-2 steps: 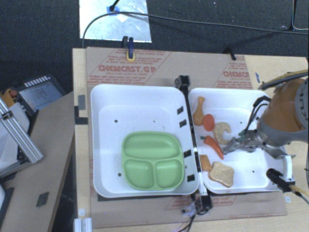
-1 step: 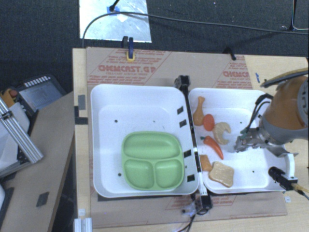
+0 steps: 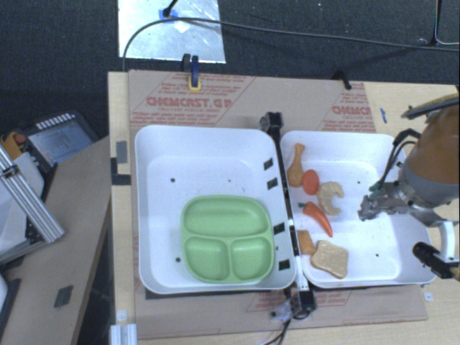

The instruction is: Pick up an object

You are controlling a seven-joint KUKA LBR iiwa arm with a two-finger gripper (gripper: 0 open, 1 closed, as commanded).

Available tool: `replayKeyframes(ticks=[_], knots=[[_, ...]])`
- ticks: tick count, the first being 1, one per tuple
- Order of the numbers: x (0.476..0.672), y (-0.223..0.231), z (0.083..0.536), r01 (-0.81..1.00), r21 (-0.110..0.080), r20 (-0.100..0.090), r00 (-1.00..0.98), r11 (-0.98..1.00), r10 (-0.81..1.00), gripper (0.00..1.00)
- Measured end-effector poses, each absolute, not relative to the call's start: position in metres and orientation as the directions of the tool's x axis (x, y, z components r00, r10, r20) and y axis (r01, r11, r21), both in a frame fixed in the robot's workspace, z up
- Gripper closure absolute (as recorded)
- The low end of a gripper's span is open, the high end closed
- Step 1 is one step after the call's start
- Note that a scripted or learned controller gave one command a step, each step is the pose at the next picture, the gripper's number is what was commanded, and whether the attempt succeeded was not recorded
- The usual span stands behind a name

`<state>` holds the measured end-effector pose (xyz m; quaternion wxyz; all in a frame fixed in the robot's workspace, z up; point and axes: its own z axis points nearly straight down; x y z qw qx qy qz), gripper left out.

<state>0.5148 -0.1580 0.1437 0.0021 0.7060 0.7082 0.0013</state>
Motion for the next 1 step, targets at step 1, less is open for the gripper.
replayKeyframes(ticks=[1], knots=[[0.5122,-0.1555,0.2066,1.000,0.008,-0.002,-0.004,0.004,1.000,1.00]])
